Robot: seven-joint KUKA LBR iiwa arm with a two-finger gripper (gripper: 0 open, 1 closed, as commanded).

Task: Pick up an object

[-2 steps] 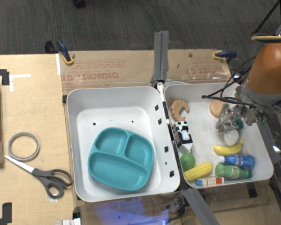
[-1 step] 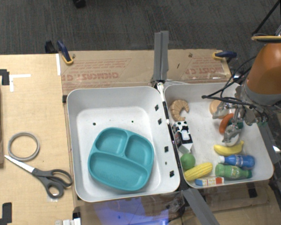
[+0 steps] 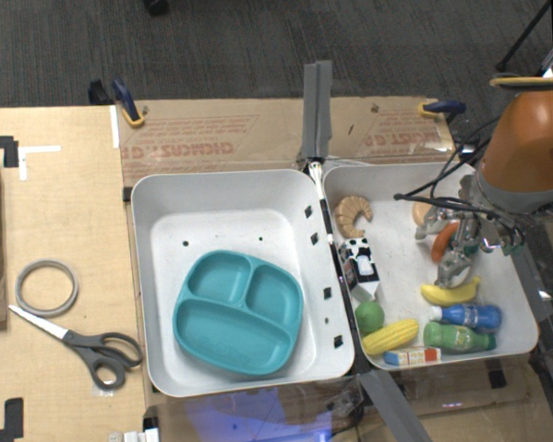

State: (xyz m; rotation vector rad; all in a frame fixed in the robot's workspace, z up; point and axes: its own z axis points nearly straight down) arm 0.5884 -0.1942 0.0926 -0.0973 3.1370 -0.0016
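Over the right bin: the end effector (image 3: 456, 263) hangs low, just above the banana (image 3: 449, 292), with the grey arm and its orange band (image 3: 522, 142) coming in from the bin's far right corner. It points down into the cluster of small things, which suits a top-down grasp.
End effector state: metal parts and cables crowd the tip, so how far it is open I cannot tell; nothing can be made out between the tips, so I judge that it holds nothing.
Task's thing: likely the banana, lying flat right under the tip near the right bin's (image 3: 385, 177) right wall, or the orange-red piece (image 3: 441, 241) just beside the tip on the far side. Which one is aimed at I cannot say.
Neighbours in the right bin: a blue and green bottle (image 3: 462, 328) lies on its side along the near wall, touching the banana's near edge; a corn cob (image 3: 388, 336) and a green round fruit (image 3: 368, 316) sit toward the bin's left near corner; a red and white box (image 3: 411, 356) lies against the near wall; a croissant (image 3: 354, 214) rests at the far left; a black and white item (image 3: 359, 260) leans by the left wall.
Why crowded: toys lie packed on the near side, so a grasp risks nudging the bottle.
Left of the right bin: the left bin (image 3: 165, 203) holds a teal divided plate (image 3: 238, 311), flat.
Table beyond, far left of the right bin: scissors (image 3: 84, 347) and a tape ring (image 3: 46, 287), well apart from the work.
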